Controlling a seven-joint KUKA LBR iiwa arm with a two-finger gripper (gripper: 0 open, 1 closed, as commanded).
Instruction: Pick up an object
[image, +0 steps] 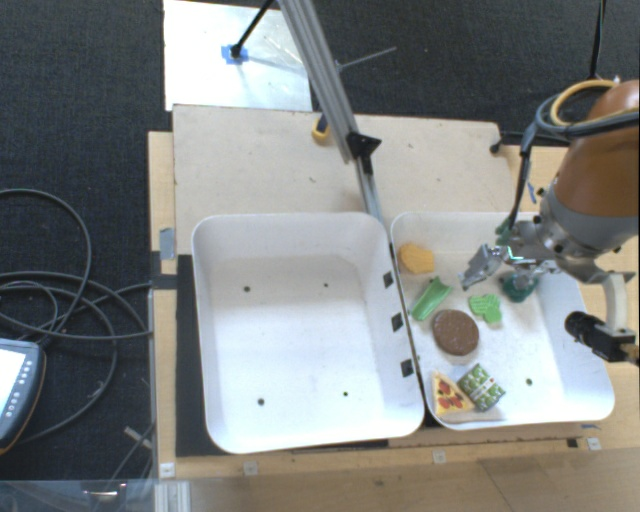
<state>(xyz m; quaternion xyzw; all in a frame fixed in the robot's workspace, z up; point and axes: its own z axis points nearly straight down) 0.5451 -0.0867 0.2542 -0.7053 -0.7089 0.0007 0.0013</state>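
From my remote station I see the gripper (497, 265) poised over the right bin (560, 400), its fingers spread with nothing between them, a dark green piece (519, 289) just beside it. Below lie a light green block (486, 307), a green wedge (431, 298), a brown disc (455, 332) and an orange lump (417, 259). A pizza slice (450, 395) and green packet (481, 387) rest near the front wall; the left bin (215, 300) adjoins.

arm (600, 190): in fr right, bent down | claw (492, 262): fingers apart
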